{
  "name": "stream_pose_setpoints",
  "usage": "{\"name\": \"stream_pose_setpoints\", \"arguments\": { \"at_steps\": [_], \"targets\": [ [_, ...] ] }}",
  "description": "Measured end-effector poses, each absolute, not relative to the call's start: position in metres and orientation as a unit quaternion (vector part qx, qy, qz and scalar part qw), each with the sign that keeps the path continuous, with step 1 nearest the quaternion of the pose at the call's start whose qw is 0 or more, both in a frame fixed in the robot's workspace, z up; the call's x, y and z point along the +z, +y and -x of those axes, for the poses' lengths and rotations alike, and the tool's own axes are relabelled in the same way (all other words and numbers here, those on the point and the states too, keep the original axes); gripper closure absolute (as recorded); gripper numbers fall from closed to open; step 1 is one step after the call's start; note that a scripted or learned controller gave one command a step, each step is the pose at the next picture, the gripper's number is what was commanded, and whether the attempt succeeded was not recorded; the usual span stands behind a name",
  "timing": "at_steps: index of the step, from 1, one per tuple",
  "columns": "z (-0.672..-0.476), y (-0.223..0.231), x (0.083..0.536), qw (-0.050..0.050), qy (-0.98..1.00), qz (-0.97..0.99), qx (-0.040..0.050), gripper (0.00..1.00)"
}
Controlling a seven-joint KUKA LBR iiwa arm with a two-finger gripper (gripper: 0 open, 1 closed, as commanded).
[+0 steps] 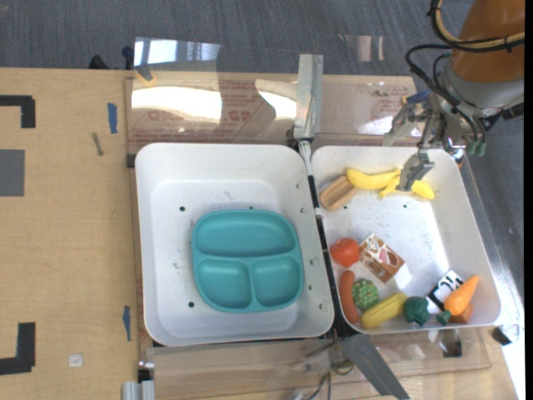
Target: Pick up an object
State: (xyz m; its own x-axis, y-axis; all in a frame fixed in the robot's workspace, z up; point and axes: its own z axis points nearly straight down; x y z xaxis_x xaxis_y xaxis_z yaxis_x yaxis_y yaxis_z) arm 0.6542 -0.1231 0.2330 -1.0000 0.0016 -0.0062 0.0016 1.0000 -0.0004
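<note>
Claw (414, 173) was low in the far part of the right bin (479, 248), over the banana (379, 179). One finger (414, 172) showed against the fruit's right half; the other could not be made out, so whether the claw was spread or pinching I could not tell. No clear sign of the banana between fingers.

Banana lay just below and left of the claw, touching or nearly touching the visible finger. Bread roll (336, 193) sat further left, against the banana's end. Tomato (345, 251), carton (383, 261) and corn (383, 311) were well nearer the camera than the claw. Teal tray (246, 259) was far left, in the other bin.

Judged step: closing on the banana. To do it well, straddle the fruit across its narrow width, near mid-length, not at the tip. Go low enough to get under the curve. Keep off the bin wall behind. Lift straight, slowly; the smooth skin may slip, and the roll may drag along.
</note>
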Motion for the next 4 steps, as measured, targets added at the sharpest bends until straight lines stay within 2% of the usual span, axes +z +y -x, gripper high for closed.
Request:
{"name": "stream_pose_setpoints", "arguments": {
  "at_steps": [1, 2, 3, 4],
  "targets": [
    [-0.630, -0.117, 0.106, 0.007, 1.000, 0.024, -0.0008, 0.00],
    [-0.558, -0.121, 0.090, 0.006, 0.999, 0.036, -0.0006, 0.00],
    [-0.518, -0.111, 0.090, 0.008, 1.000, -0.018, -0.0006, 0.00],
    [-0.523, -0.110, 0.103, 0.015, 1.000, -0.017, -0.0017, 1.00]
  ]
}}
